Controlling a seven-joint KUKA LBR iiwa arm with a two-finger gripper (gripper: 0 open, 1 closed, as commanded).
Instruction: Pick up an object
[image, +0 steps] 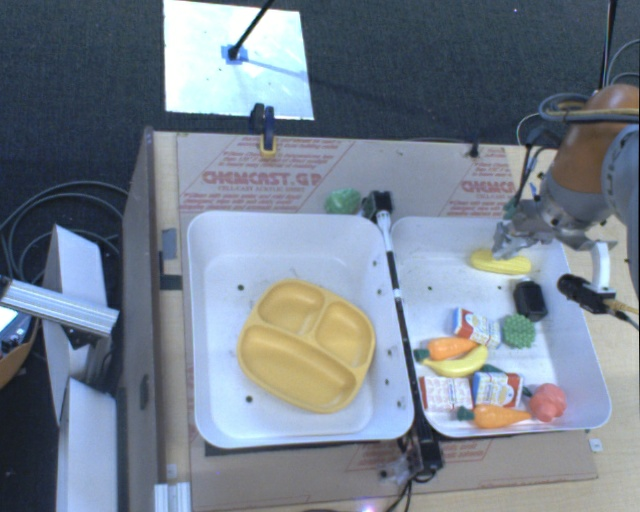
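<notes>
My gripper (507, 243) hangs over the far part of the right bin (430, 240), right above a flat yellow toy (500, 264) that lies on the bin floor. Its fingertips reach down to the toy's top edge; nothing is lifted. Further forward in the same bin lie a black block (529, 299), a green knobbly ball (518, 330), a small carton (474, 326), a carrot (449, 349) on a yellow banana (458, 364), another carton (470, 391), a second carrot (495, 417) and a pink toy (547, 402).
The left bin (215, 250) holds a yellow divided tray (306, 344). A green object (343, 201) sits on the cardboard behind the bins, beside a black clamp (380, 205) on the divider. The arm enters from the upper right.
</notes>
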